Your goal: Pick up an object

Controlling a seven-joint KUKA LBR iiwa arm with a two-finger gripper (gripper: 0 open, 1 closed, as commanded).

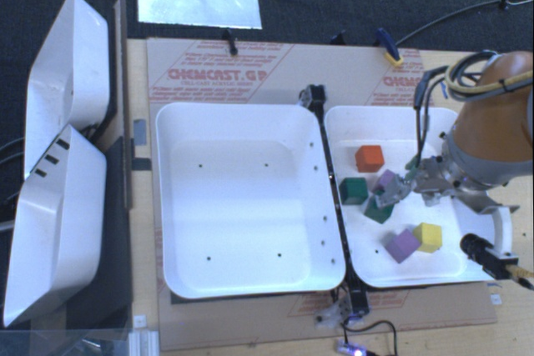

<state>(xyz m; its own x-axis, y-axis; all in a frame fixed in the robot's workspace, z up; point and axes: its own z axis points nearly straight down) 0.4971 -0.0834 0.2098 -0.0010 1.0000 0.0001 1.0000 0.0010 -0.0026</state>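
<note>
From above, the grey two-finger gripper (390, 191) hangs low in the right shallow white plastic bin (350, 125), over a pale purple block (386, 181); whether it is clamped I cannot tell. An orange cube (369, 157) lies at 11 o'clock, two dark green blocks (354, 190) at 9, a purple cube (401, 245) and yellow cube (429, 236) at 5.

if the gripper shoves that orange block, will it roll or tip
The orange block looks cube-like with flat faces, so it would likely slide rather than roll. It appears squat, so tipping seems unlikely. Sitting apart from the green block, it probably has room to skid.
</note>
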